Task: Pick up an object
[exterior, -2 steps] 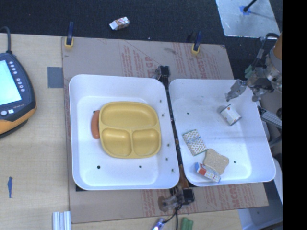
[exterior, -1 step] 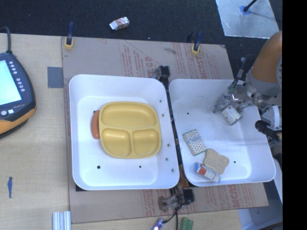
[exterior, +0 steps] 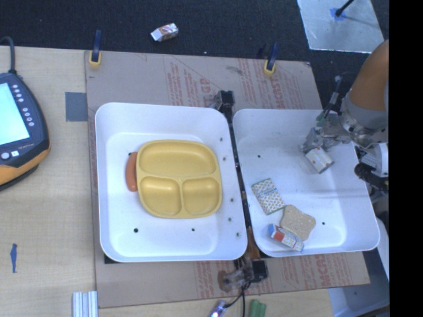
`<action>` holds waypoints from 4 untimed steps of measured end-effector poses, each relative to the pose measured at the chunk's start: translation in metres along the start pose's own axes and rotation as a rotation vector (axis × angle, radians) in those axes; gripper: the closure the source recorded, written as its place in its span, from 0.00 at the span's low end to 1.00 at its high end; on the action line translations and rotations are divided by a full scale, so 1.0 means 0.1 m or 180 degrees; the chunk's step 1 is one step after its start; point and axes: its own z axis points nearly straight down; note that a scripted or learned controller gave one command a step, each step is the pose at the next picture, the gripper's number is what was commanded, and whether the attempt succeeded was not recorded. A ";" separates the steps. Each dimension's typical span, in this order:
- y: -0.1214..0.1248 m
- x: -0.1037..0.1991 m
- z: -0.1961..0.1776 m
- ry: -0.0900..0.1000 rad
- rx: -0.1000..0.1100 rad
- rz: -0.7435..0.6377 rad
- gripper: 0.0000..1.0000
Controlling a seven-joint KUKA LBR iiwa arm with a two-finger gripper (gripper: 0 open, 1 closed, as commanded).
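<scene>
Gripper (exterior: 322, 152): over the far part of the right bin (exterior: 344, 240), arm entering from the right edge; whether it is open or closed cannot be told from this angle. A small pale grey-white block (exterior: 320, 160) sits right at its tip; whether that block is held, or is part of the tool, cannot be told.

Objects nearest the gripper, all in the right bin, toward the camera and to the left of it:
- flat packet (exterior: 268, 195), grey-white with a fine checked pattern, lying tilted.
- slice of toy bread (exterior: 297, 222), tan, flat, just beyond the packet toward the near rim.
- small carton (exterior: 285, 237), red, white and blue, touching the bread's near-left edge; its print is too small to read.

Left bin (exterior: 109, 177), well left of the gripper: yellow three-compartment plate (exterior: 178, 177), with an orange sausage-shaped piece (exterior: 131, 171) against its left edge.

Surface: both white bins rest on a brown cardboard sheet (exterior: 198, 81) with faint reddish printed lettering, not legible, held by two clamps (exterior: 95, 51) at the far edge. Cardboard lies on a light wooden bench (exterior: 46, 230).

Surroundings: a teach pendant (exterior: 18, 134), dark with an orange rim, on the bench at far left; dark floor (exterior: 79, 8) beyond, with a small crumpled wrapper (exterior: 164, 32).
</scene>
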 end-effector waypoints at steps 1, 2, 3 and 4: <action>0.23 0.45 -0.57 0.0009 -0.0010 0.0006 1.00; -0.34 1.06 0.02 0.0008 0.0011 -0.0004 1.00; -0.33 1.06 0.01 0.0004 0.0003 0.0000 0.00; 0.22 0.48 0.10 0.0008 -0.0003 0.0016 0.00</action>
